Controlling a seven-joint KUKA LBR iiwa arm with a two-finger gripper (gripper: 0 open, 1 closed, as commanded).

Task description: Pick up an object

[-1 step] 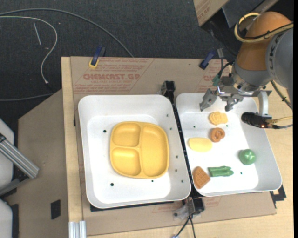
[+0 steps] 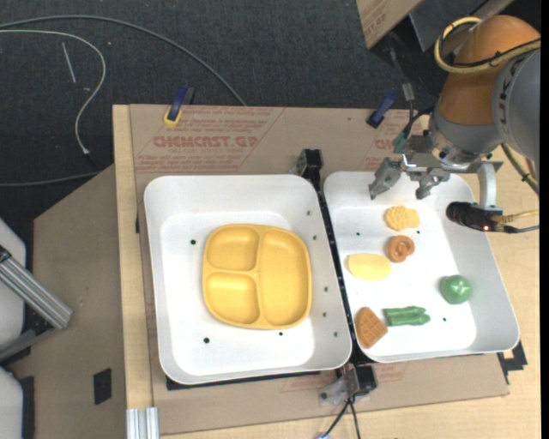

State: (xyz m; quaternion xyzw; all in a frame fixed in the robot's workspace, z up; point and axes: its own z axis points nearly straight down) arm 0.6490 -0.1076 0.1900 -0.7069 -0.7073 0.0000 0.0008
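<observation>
- My jaws [image 2: 403, 178] hang open, holding nothing, at the far end of the right bin [image 2: 480, 283].
- The yellow cracker [image 2: 401, 217] lies just below them, toward the bin's near end.
- It is the closest toy.

**Dark carpet, cardboard-topped bench, cables trailing**

We're looking down at a slant on a dark, speckled carpet floor [image 2: 214, 43] filling the top of the view. A thin white cable [image 2: 81, 94] loops across it at upper left, and a dark cable [image 2: 214, 73] runs toward the bench. The bench top is covered by a brown cardboard sheet [image 2: 257, 137] printed with red lettering, pinned at its far edge by a blue clamp [image 2: 178, 103] on the left and another blue clamp [image 2: 383, 109] further right. A cardboard box [image 2: 386, 19] pokes in at the top. At lower left, a metal rail [image 2: 30, 291] crosses the edge. Lighting is even and soft.
</observation>
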